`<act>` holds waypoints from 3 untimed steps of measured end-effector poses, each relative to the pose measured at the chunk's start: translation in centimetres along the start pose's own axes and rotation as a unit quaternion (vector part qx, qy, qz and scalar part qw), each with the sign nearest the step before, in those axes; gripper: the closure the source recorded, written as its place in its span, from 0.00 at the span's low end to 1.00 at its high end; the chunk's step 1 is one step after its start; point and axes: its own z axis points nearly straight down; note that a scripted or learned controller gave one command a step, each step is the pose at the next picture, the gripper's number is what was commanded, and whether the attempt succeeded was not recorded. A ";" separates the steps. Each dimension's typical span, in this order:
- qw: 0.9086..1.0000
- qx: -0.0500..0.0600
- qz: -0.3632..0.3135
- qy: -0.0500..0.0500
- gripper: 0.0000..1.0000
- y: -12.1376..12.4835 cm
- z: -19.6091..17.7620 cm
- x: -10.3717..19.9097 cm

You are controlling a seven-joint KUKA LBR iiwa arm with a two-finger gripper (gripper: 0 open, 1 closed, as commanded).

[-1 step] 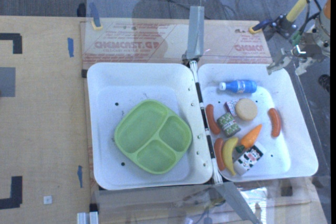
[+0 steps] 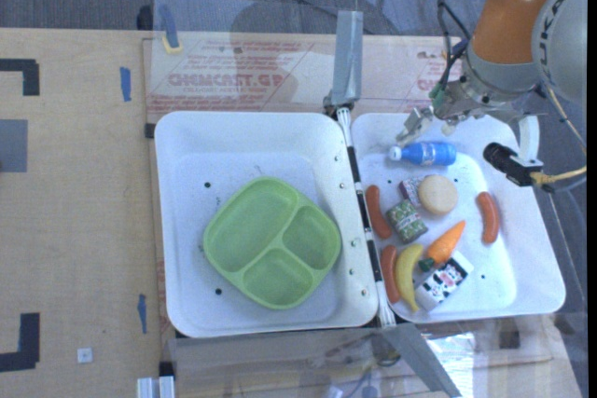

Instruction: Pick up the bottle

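The small blue water bottle (image 2: 424, 154) is lying on its side at the back of the right bin (image 2: 536, 289). Probably light, slick plastic, best gripped mid-body. The end effector's (image 2: 438, 107) state can't be told; it's just behind the bottle.

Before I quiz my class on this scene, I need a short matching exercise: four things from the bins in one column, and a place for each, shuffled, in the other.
Things:
1. bottle
2. green tray
3. banana
4. carrot

Places:
A. alone in the left bin
B. lying at the top of the right bin, just below the hand
C. near the right bin's bottom edge, beside a sausage
D. middle of the right bin, below the bun

Pairs: 1-B, 2-A, 3-C, 4-D
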 end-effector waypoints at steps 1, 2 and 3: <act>1.000 -0.002 0.006 -0.001 0.00 -0.5 8.2 -2.4; 1.000 -0.001 0.005 -0.001 1.00 -0.5 7.1 -2.4; 0.998 -0.002 0.065 -0.001 1.00 1.2 -5.1 4.4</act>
